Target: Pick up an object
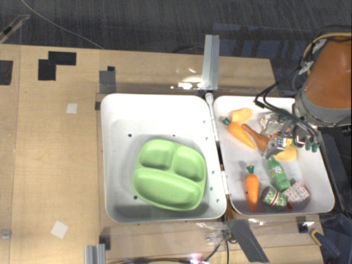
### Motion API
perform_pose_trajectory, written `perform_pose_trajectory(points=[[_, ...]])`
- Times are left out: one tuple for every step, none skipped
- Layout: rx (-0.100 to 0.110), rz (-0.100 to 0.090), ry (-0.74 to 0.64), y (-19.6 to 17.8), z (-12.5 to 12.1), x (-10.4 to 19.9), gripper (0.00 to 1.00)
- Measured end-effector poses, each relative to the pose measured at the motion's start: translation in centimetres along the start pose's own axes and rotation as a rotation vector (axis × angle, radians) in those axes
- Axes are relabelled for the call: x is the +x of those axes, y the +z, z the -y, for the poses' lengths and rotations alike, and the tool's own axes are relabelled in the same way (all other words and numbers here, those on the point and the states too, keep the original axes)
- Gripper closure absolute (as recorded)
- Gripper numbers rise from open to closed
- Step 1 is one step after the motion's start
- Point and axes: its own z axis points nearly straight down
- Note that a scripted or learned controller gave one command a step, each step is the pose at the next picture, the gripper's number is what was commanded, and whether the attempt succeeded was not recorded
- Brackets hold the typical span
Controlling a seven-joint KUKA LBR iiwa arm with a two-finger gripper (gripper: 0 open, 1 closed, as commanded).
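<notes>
Two shallow white bins sit side by side on the bench. The left bin (113, 147) holds one thing: a green divided plate (170, 174) with three compartments, lying toward the near middle, with bare floor all round it, widest along the far side and the left wall.

The right bin (324, 194) is crowded. Counted: two toy carrots, one lying slantwise at the far left (242, 135) and one upright in the picture near the near-left wall (251, 187); one yellow piece (241, 115) touching the far carrot's top; one brownish-orange piece (257, 138) just beside that carrot; one yellow-orange round piece (286, 154) under the gripper; one green bottle (278, 174); one green can (274, 198); and one small patterned box (297, 192) in the near right corner. The last three lie touching or nearly so.

The gripper (280, 140) hangs over the middle of the right bin, the arm coming in from the right over the bin's far right corner. Whether its fingers are spread or closed cannot be told; wiring and glare muddle them. Open floor in this bin is scarce, chiefly a strip along the right wall.
</notes>
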Motion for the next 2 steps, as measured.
perform_pose_trajectory(points=[[0.001, -0.006, -0.020, -0.9, 1.6, -6.0, 1.00], [-0.002, -0.012, 0.154, 2.2, -12.7, -4.1, 1.00]])
